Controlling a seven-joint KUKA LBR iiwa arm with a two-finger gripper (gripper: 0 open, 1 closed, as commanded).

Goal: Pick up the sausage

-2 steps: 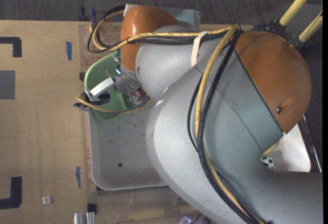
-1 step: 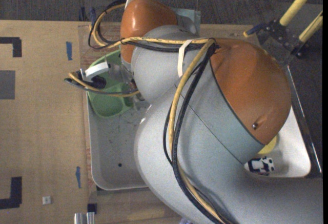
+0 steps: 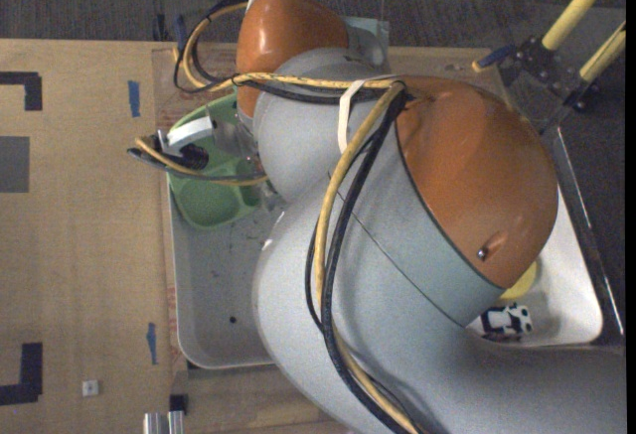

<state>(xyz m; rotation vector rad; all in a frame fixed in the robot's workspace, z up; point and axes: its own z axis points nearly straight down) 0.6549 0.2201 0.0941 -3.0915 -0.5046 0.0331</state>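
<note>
My arm (image 3: 397,223) reaches in from the right and covers most of both bins. Its wrist ends over the far end of the left bin (image 3: 204,323), where the gripper (image 3: 231,144) sits low against a pale green plastic thing (image 3: 211,202). The wrist's bulk hides the gripper's tip and whatever lies under it. The green thing rests by the left bin's far left wall and looks like a bowl or cup.
A small black-and-white toy (image 3: 507,321) lies in the right bin (image 3: 581,293), next to a yellow thing (image 3: 529,275) half hidden by the arm. Bare grey floor of the left bin lies nearer the camera. A wooden bench top (image 3: 79,253) lies to the left.
</note>
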